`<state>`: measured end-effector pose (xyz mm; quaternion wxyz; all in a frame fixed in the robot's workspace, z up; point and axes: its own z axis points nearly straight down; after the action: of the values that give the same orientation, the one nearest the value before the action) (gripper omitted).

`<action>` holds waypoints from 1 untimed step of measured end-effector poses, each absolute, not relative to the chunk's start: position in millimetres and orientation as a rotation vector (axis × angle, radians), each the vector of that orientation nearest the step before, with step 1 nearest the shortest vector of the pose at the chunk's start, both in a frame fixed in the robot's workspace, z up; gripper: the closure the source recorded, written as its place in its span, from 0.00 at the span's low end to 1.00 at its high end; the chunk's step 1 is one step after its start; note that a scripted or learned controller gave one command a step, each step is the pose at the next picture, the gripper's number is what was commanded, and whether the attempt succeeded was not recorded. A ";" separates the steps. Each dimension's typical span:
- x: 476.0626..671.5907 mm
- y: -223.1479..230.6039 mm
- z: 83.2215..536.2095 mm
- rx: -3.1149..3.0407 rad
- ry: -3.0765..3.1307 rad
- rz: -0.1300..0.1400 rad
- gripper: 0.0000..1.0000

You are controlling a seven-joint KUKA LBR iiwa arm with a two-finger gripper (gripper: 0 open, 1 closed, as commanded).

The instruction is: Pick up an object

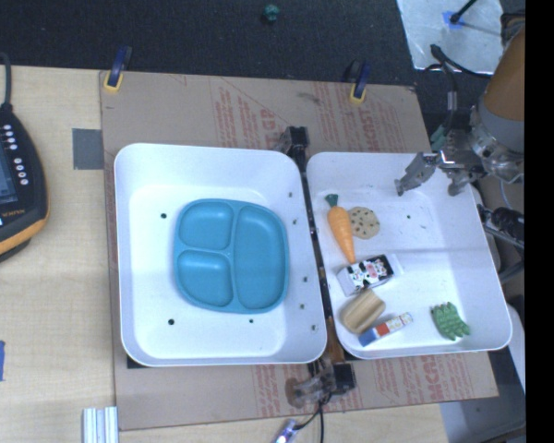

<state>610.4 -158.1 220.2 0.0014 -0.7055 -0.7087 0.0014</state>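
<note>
While the arm reaches in from 3 o'clock, its hand hangs over the upper right part of the right bin, with 2 grey fingers spread apart and nothing between them, so it is open. Beneath it the bin floor is bare white; the objects lie toward 7 and 8 o'clock from the hand, well apart from it. An orange carrot with a green top lies along the bin's left wall, pointing roughly from 12 to 6 o'clock. Just beside it, at its 3 o'clock, sits a round speckled cookie. Below the carrot's tip lies a small black-and-white box, tilted, and at that box's 6 o'clock a tan bread-like piece, touching or nearly touching it. A thin marker-like stick with red and blue parts lies just beside the tan piece toward 5 o'clock. At the bin's 5 o'clock corner sits a green leafy toy, apart from the rest. The left bin holds a blue divided plate with 3 compartments, near its centre. Both bins rest on a brown cardboard sheet on the tabletop, and an orange-edged pendant lies at 9 o'clock.
</note>
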 end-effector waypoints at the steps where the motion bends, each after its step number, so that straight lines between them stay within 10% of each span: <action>1: 590.8 -116.9 135.7 -2.210 -2.225 0.008 0.00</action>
<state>590.8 -116.9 135.7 0.0026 -0.7047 -0.7095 0.0025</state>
